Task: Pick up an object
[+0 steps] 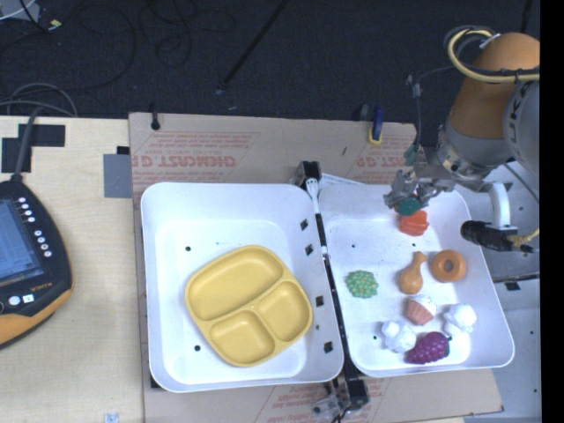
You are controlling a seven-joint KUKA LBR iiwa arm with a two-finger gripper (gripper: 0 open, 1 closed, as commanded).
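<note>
Bench, viewed from above at a slant. Two shallow white bins side by side: left bin (167, 236) and right bin (370, 214), meeting at a dark central join. Left bin holds one yellow divided tray (248, 304) with three compartments, lying a little askew towards the near right of that bin. Right bin holds the small items. Red piece with a teal top (412, 219), far side of the bin, directly under the gripper (411, 190); whether they touch cannot be told. Green bumpy ball (361, 284), centre left of the bin, apart from the rest. Tan pear-shaped piece (411, 276), centre, just left of a brown ring doughnut (448, 266). Pink-orange piece (419, 310), near side of the pear shape. White lump (397, 335), near left, touching a purple grape bunch (429, 348). Second white lump (460, 317), just beyond the grapes on the right. Arm (493, 86), grey with orange upper section, enters from the right and reaches over the far part of the right bin. Gripper hangs low above the red piece; the spread of its fingers cannot be told, and nothing is seen held between them. Handheld control unit (22, 254) rests on the bench well left of the bins.
</note>
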